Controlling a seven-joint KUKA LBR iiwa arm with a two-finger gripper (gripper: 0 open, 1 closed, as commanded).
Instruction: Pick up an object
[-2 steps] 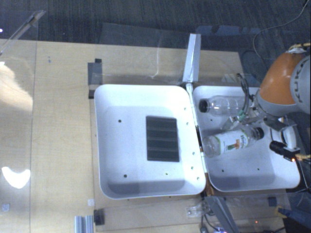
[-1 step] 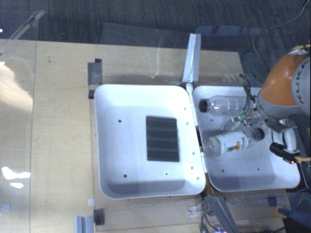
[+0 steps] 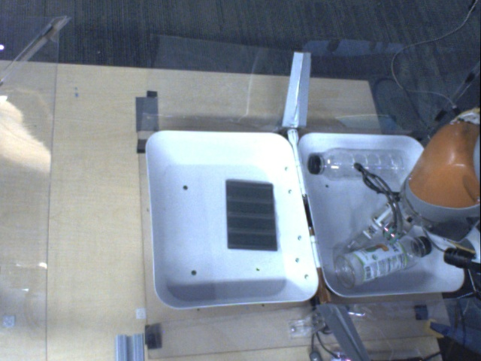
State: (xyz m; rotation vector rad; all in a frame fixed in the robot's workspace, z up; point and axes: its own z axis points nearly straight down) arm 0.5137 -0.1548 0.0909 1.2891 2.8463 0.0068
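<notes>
Pick not yet done as you can see: tool [image 3: 388,224] sits low in the right bin [image 3: 331,201] at lower right of frame, over the labelled clear bottle [image 3: 373,263] lying there, finger state indeterminate, lift remaining.

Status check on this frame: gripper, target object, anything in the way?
Gripper low in right bin, over labelled clear bottle; finger state unreadable. Second clear bottle lies along far wall. Left bin holds a dark ribbed pad. Nothing blocking.
</notes>
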